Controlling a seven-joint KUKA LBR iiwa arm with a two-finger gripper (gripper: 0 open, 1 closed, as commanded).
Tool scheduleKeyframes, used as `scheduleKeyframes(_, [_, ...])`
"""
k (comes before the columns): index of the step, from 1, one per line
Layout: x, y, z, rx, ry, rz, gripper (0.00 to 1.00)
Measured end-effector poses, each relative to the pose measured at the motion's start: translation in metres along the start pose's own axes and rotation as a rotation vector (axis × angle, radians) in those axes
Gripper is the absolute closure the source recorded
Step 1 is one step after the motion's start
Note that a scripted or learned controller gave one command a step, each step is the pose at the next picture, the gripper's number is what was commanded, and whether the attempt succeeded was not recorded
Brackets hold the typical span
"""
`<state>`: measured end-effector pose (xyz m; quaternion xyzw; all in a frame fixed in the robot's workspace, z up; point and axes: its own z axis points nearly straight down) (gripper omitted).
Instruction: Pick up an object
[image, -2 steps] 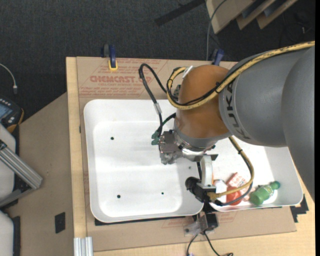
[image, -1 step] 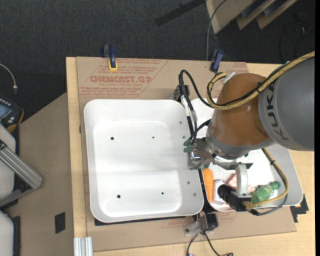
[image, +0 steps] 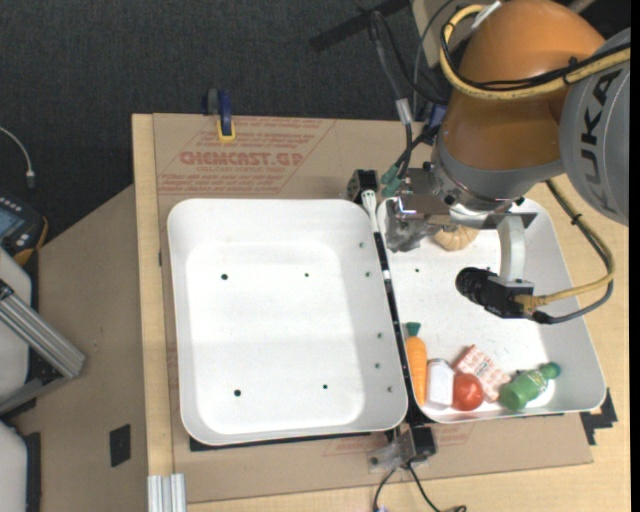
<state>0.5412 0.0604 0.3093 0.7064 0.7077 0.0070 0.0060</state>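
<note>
My gripper (image: 404, 228) hangs low over the far left corner of the right bin (image: 570, 300), under the orange band of the arm. A beige object (image: 453, 238) lies just to its right, partly hidden by the wrist. Along the near edge of that bin lie an orange carrot (image: 416, 356), a white and yellow block (image: 440, 381), a red tomato-like piece (image: 467, 392), a pink and white packet (image: 481, 362) and a green bottle (image: 527, 388). Nothing shows between the gripper and these near objects.
The left bin (image: 200, 230) sits beside the right one, their rims meeting along a black strip (image: 385, 290). A black unit on a cable (image: 492, 291) hangs from the arm over the right bin's middle. Cardboard (image: 260, 150) lies under both bins.
</note>
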Motion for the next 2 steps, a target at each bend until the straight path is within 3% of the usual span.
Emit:
scheduleKeyframes(1, [0.051, 0.001, 0.051, 0.026, -0.001, -0.003, 1.00])
scheduleKeyframes(2, [-0.005, -0.068, 0.128, 0.034, -0.004, 0.010, 1.00])
